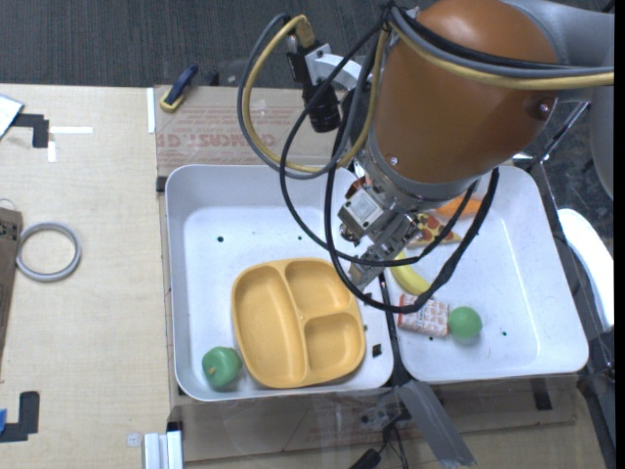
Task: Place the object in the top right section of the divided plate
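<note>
At the near edge of the left shallow white bin point(186, 291) lies a small green apple-shaped object point(222, 365), just beside the yellow three-section divided plate point(296, 320). All three plate sections are bare.

In the right shallow white bin point(547, 330), a round green ball point(465, 322) touches a small white and red printed packet point(425, 319); its print is too small to read. A yellow banana-shaped object point(411, 279) lies just behind the packet.

The two-finger gripper point(363, 274) hangs over the divide between the bins, at the plate's far right corner. Whether it is apart or together cannot be told.

Behind the bins lies a brown cardboard sheet point(229, 135) with faint reddish lettering, not legible. A grey tape ring point(44, 251) rests on the wooden bench point(88, 360) at left.
</note>
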Robot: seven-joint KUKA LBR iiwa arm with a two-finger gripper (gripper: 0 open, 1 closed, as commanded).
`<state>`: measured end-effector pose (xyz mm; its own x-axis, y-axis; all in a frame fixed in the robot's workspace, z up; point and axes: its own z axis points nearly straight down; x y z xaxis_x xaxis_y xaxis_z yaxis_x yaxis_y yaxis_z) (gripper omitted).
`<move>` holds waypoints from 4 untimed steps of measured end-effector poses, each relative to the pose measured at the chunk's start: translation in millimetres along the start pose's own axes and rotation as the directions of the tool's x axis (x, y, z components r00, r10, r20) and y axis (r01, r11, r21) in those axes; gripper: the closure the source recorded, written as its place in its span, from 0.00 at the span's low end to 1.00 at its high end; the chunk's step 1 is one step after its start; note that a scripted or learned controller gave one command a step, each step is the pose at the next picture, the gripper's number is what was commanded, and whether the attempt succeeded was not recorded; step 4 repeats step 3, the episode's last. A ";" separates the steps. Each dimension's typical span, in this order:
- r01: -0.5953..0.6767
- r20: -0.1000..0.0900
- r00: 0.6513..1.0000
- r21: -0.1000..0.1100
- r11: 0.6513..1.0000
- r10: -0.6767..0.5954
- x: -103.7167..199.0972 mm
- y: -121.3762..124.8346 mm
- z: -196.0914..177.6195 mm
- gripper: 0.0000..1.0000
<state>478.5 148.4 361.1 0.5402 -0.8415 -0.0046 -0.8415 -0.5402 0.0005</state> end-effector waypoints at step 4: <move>0.711 0.002 0.703 -0.002 0.703 -0.711 -28.9 -56.2 226.1 0.00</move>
